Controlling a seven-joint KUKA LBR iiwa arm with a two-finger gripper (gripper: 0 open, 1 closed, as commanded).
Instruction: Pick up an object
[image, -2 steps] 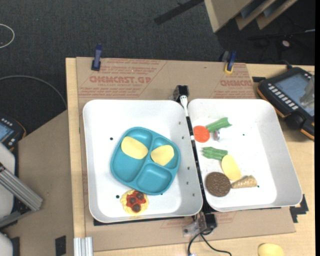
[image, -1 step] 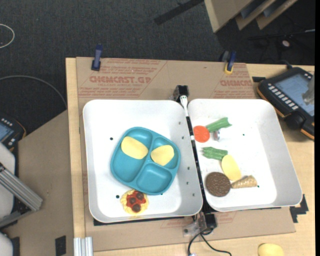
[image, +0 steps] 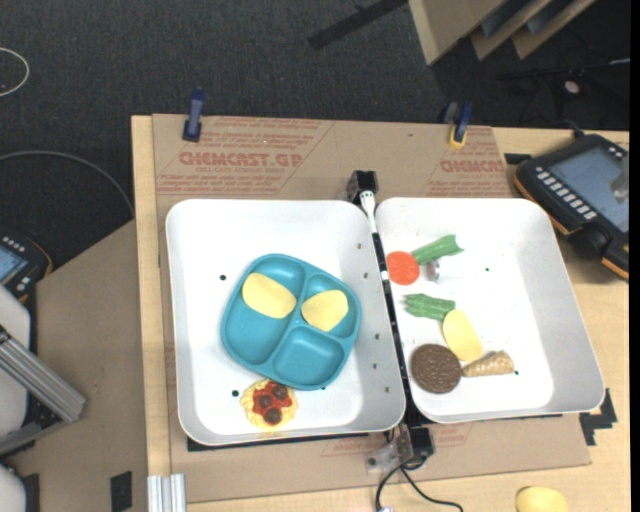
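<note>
Two white bins sit side by side on the worktop (image: 150, 300), which is covered by a brown board printed with red lettering.

The left bin (image: 200, 250) holds a blue plate (image: 290, 350) with three compartments. A yellow piece (image: 268, 295) lies in its far-left compartment and a second yellow piece (image: 325, 309) in its far-right one; the near compartment has nothing in it. Just near of the plate, touching its rim, lies a small pizza (image: 268, 403), yellow with red and dark spots.

The right bin (image: 520, 250) holds the loose items. An orange slice (image: 402, 267) lies close to the bin's left wall, and a green item (image: 437, 249) with a grey end sits just right of it. Nearer, a second green item (image: 429, 306) touches a yellow lemon shape (image: 462, 334). Nearest lie a brown cookie (image: 436, 368) and, touching its right side, a tan cone (image: 487, 365).

A black handheld pendant (image: 575, 190) rests at the far right of the worktop. Two clamps, one blue (image: 193, 114) and one yellow-and-blue (image: 460, 124), grip the board's far edge.

I cannot tell the state of the jaws.
</note>
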